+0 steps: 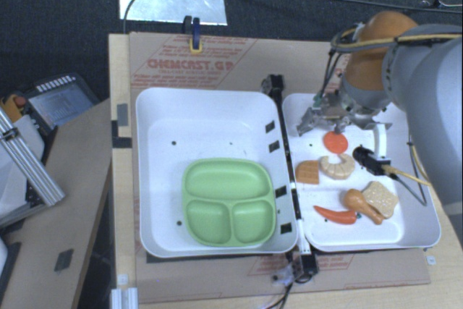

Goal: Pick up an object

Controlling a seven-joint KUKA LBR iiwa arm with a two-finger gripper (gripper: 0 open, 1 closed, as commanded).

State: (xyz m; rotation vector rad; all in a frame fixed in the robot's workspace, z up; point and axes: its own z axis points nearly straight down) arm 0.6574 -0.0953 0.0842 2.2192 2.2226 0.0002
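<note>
My gripper [325, 122] hangs low over the far part of the right bin [412, 228], under the grey wrist with its orange band. Just below it in the view lies a flat red round piece [335, 142], close to the gripper; I cannot tell whether they touch. Further toward the front lie a pale curled shrimp-like piece [337, 167], an orange-brown wedge [307, 171], a red chili [335, 214], a brown drumstick [358, 202] and a tan cracker [381, 197].
The left bin [166, 119] holds a green divided plate [228, 200] in its front half. A black divider strip [283, 155] runs between the two bins. Both bins rest on a cardboard sheet [195, 58].
</note>
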